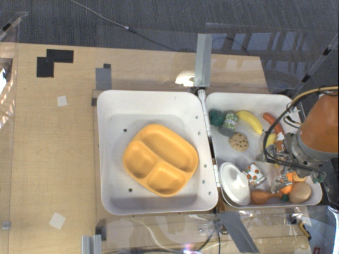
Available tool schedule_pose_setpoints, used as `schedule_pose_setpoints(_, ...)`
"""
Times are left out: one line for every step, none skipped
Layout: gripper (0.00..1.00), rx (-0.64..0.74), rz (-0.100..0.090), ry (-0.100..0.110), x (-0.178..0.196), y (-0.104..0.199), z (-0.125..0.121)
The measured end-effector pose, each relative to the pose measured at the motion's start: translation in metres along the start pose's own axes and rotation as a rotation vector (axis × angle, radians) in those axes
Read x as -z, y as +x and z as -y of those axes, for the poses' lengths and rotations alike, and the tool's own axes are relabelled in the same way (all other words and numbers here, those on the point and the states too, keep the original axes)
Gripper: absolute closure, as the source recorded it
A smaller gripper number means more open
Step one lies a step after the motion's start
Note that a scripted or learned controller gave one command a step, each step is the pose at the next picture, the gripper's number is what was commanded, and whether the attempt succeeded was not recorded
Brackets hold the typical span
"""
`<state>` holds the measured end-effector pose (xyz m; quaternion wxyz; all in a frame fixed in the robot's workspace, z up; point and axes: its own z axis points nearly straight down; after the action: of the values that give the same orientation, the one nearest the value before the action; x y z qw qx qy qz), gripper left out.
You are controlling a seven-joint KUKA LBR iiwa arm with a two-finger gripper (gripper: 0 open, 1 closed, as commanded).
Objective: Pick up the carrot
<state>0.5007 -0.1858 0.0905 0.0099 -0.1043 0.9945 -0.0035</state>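
the gripper [287,180] hung low over the right bin [254,99], directly above the carrot [286,181] near the front wall, positioned for grasping; jaw state could not be determined.

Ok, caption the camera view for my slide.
Gripper lowered into the right bin over the toy food; yellow divided plate sits in the left bin.

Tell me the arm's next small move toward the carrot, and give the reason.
Probably a short straight descent. The gripper hangs over the right bin's lower right corner, where the carrot lies crowded by a brown round piece and a reddish piece, so a sideways approach risks bumping them.
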Motion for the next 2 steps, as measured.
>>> schedule_pose_setpoints(1.00, 0.004, 0.005, 0.003, 0.0121, -0.0027, 0.0004)
schedule_pose_setpoints(0.00, 0.004, 0.004, 0.002, 0.0116, -0.0025, 0.0002)
